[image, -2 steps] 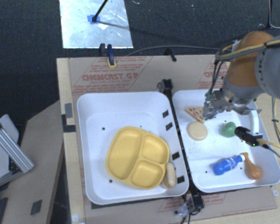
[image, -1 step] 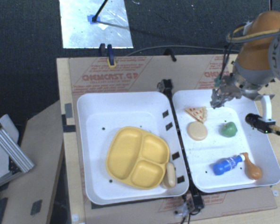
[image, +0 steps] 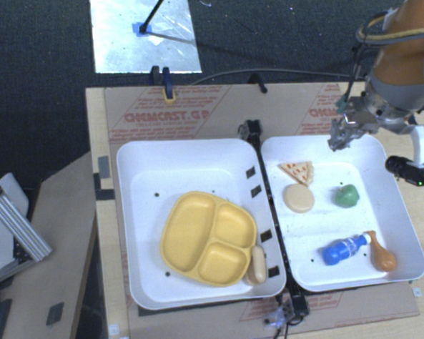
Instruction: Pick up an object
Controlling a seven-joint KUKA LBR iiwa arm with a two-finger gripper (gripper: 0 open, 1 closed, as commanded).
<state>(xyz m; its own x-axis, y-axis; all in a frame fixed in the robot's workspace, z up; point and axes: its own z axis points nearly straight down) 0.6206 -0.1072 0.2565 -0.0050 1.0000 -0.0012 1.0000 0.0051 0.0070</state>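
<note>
The cardboard-covered bench (image: 194,105) carries the right shallow white bin (image: 405,221) of loose toy foods, above whose far rim the grey two-finger gripper (image: 339,140) hovers, presumably pre-descent, jaw state indeterminable.

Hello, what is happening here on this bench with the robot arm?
A robot arm reaches in from the right, its end effector above the far corner of the right bin, holding nothing. That bin holds a pizza slice, cookie, green toy, blue bottle and drumstick. The left bin holds a yellow tray.
</note>
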